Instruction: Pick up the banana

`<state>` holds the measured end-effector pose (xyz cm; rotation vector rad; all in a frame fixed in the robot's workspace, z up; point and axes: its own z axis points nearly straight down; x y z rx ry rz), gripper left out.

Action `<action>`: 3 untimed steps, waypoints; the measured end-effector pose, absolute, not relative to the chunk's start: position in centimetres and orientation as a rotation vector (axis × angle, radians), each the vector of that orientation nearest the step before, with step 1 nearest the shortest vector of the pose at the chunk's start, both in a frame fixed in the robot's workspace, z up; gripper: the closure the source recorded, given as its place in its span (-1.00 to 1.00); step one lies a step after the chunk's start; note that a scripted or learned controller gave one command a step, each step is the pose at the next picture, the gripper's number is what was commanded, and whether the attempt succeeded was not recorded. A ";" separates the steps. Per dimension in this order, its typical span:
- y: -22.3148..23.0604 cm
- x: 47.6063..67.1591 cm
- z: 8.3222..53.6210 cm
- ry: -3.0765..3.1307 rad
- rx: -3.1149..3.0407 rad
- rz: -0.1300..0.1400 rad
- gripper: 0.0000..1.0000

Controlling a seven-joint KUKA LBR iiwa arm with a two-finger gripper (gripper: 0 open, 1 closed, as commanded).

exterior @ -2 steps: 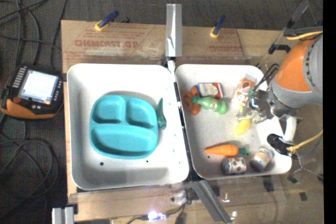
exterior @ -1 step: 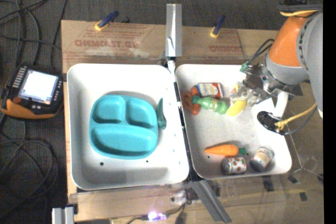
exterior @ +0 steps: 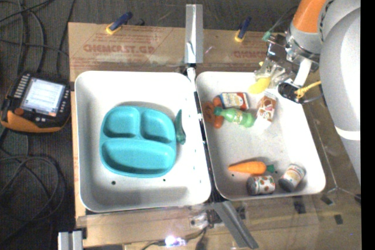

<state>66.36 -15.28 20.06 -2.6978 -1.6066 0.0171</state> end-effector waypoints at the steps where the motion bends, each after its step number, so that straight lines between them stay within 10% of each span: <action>1: -12.4 66.8 24.8 -1.569 -2.720 0.016 1.00; 3: -1.1 65.6 23.6 -1.646 -2.672 0.017 1.00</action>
